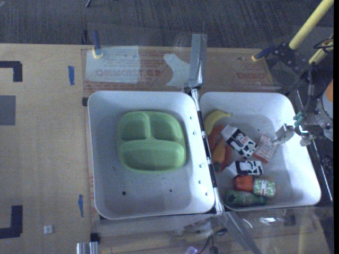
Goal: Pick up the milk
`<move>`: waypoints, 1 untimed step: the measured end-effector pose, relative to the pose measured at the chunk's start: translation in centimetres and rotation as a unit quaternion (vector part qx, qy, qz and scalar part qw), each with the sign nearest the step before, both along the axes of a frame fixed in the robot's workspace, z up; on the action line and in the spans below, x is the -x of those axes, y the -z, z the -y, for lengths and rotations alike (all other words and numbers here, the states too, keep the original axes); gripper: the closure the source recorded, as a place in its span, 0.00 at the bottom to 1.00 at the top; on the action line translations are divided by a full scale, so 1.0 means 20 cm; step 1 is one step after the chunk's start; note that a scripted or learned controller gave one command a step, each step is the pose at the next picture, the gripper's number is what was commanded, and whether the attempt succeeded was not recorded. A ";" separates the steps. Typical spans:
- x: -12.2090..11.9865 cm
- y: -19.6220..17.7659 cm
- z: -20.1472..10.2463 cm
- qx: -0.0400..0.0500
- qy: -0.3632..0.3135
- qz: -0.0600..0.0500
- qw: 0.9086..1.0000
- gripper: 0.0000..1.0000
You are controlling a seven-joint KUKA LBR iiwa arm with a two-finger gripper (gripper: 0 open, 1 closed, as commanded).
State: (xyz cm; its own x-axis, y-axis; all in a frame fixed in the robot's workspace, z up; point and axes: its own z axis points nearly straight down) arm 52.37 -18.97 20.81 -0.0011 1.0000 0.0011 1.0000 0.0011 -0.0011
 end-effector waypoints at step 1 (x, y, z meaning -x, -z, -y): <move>-0.17 0.47 -0.18 0.002 0.113 0.015 0.994 0.00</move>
State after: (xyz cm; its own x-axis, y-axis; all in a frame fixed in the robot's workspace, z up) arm 55.74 -15.28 11.40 0.2230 0.9748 0.0004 0.9744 -0.2229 0.0291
